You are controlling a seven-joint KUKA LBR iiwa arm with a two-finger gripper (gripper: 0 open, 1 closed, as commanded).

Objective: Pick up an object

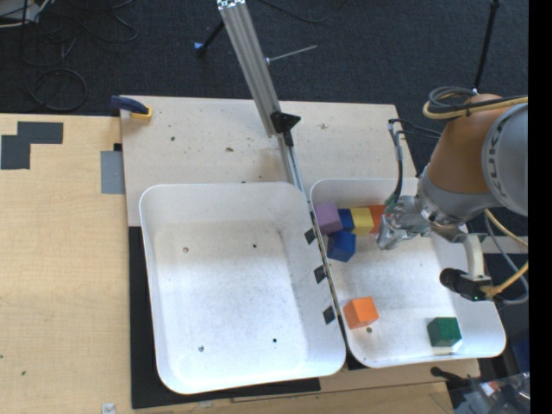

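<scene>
The right bin [405, 352] holds several blocks. A purple block [327, 216], a blue block [342, 245] and a yellow block [363, 220] cluster near its far left corner, with a red-orange piece [377, 215] beside the yellow one. An orange block [361, 311] lies near the bin's left wall and a green block [444, 331] sits at the near right. My gripper [391, 234] hangs low over the bin just right of the yellow and red-orange blocks. Nothing shows between its tips.
The left bin [172, 231] stands beside the right one, with a divider and black clips between them. A slanted metal rail [255, 67] rises behind the bins. A black cable part [464, 283] sticks out by the arm over the right bin's right side.
</scene>
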